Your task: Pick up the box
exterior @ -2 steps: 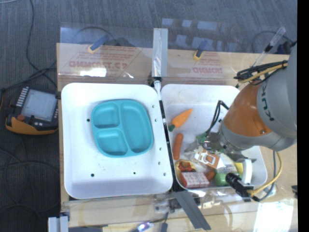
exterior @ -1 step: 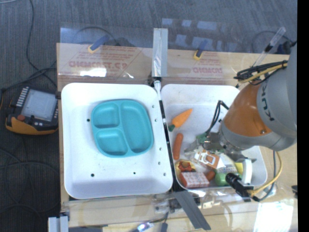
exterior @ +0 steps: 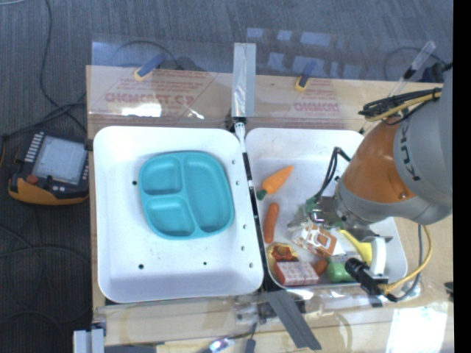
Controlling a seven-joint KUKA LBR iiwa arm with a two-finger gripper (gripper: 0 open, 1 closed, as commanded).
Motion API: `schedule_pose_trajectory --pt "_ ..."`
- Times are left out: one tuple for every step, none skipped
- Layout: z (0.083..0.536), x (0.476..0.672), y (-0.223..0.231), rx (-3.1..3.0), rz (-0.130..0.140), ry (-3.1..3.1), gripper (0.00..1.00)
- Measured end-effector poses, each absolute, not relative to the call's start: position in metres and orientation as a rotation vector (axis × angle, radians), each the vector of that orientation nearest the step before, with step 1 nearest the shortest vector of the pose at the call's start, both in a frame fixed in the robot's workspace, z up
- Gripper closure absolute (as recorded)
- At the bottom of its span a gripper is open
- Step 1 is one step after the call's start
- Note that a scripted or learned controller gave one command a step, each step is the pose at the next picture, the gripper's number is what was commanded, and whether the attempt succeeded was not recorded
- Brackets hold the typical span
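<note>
dark grey carpet surrounds the bench, where two white bins sit side by side. left bin (exterior: pixel 110 197) holds a teal divided plate (exterior: pixel 185 195). right bin (exterior: pixel 309 142) holds two carrots and a clutter of small items; the box (exterior: pixel 297 272) lies at its front edge. the gripper (exterior: pixel 318 215) is down amid that clutter, its grip state cannot be told.

Reddish box (exterior: pixel 298 272) flat, right bin's front edge.

i see two white bins (exterior: pixel 110 219), a turquoise tray (exterior: pixel 185 194), two orange carrots (exterior: pixel 277 179), a reddish-pink box (exterior: pixel 297 272), and a grey arm (exterior: pixel 430 160) with an orange band.
</note>
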State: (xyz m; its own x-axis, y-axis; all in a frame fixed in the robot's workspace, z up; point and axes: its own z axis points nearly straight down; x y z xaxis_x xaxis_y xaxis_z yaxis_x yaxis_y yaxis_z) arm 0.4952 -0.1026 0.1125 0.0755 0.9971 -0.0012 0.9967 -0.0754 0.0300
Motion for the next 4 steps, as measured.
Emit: schedule_pose_trajectory --pt "0.109 0.491 -0.103 2.297 0.018 2.126 0.00" --pt "0.094 0.492 -0.102 2.261 0.021 2.152 0.00" --pt "0.090 0.574 -0.148 2.197 0.014 2.232 0.00" --pt "0.092 0.513 -0.093 2.238 -0.002 2.209 0.00"
